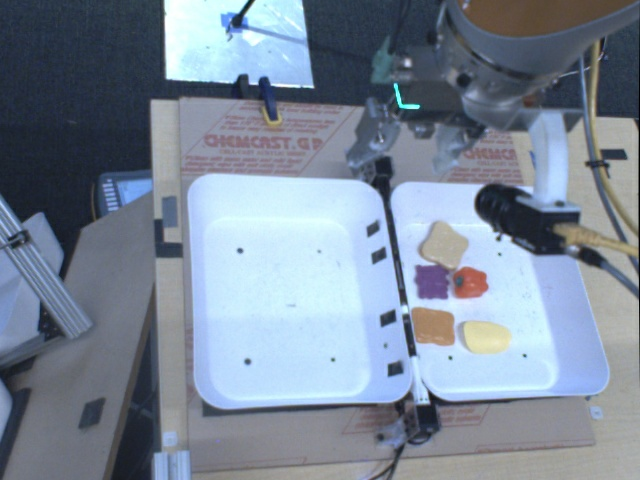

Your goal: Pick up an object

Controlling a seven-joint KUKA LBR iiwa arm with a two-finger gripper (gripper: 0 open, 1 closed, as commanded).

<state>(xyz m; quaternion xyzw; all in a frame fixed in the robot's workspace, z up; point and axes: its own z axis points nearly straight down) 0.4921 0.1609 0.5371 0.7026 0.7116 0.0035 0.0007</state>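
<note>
The tool [412,148] hangs wide apart and holding nothing at upper centre, above the right bin [575,318] whose toys [455,286] cluster together, handy targets

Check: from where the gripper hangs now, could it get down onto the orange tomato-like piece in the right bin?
Probably yes. The gripper hangs above the bins' far edge, and the orange piece lies uncovered in the right bin. The purple piece crowds its left side, so fingers may catch both.

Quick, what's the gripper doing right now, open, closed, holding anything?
Gripper: open, holding nothing, hovering above the far rim between the two bins.
</note>
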